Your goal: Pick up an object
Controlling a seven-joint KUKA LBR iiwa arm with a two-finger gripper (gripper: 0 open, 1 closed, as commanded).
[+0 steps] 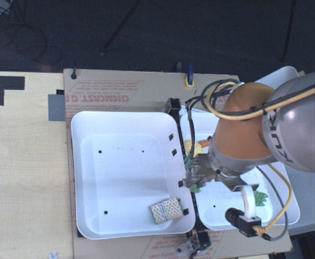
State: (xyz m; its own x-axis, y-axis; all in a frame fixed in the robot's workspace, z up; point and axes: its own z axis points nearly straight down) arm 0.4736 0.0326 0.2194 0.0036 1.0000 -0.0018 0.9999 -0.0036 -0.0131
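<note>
A small patterned block (166,210) lies in the left white bin (93,198), near its front right corner. My gripper (194,181) hangs low at the left edge of the right bin (222,220), close to the divider between the bins. A small green piece (195,188) shows right at its tip; whether it is held I cannot tell. A yellow object (189,146) and an orange bit (205,143) peek out just behind the gripper. Another green object (261,198) lies at the right bin's right side. The arm's orange band (246,123) hides much of that bin.
Black clips (173,106) join the bins along the divider. Both bins rest on a brown cardboard sheet (120,90) on the pale bench. Yellow and black cables (217,93) loop over the arm, and a black connector (238,220) hangs over the right bin's front.
</note>
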